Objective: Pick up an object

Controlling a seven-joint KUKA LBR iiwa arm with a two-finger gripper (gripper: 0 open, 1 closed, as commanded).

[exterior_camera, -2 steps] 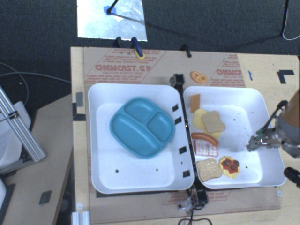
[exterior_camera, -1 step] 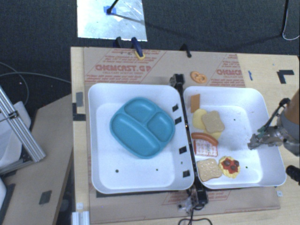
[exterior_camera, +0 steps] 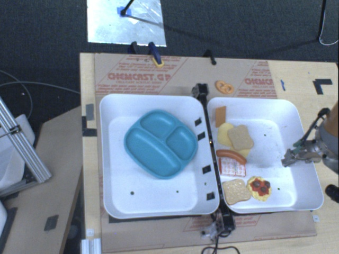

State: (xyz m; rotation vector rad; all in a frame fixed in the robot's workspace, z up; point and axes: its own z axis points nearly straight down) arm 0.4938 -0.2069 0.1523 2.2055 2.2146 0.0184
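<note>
The right bin (exterior_camera: 280, 110) holds several toy foods along its left side. An orange cracker (exterior_camera: 220, 116) lies at the top, with a yellow piece (exterior_camera: 225, 134) and a bread slice (exterior_camera: 241, 137) just below it. Lower down are a sausage (exterior_camera: 231, 155) and a red-and-white square (exterior_camera: 232, 167). A toast slice (exterior_camera: 236, 191) and a small pizza (exterior_camera: 259, 187) lie at the bottom. My gripper (exterior_camera: 291, 157) sits low over the bin's right side, well to the right of the foods and apart from them all.
The left bin (exterior_camera: 114, 142) carries a blue compartment plate (exterior_camera: 160, 143). A pretzel (exterior_camera: 224, 87) lies on the cardboard behind the right bin. A black divider (exterior_camera: 209, 142) runs between the bins. The right bin's floor is bare white around the gripper.
</note>
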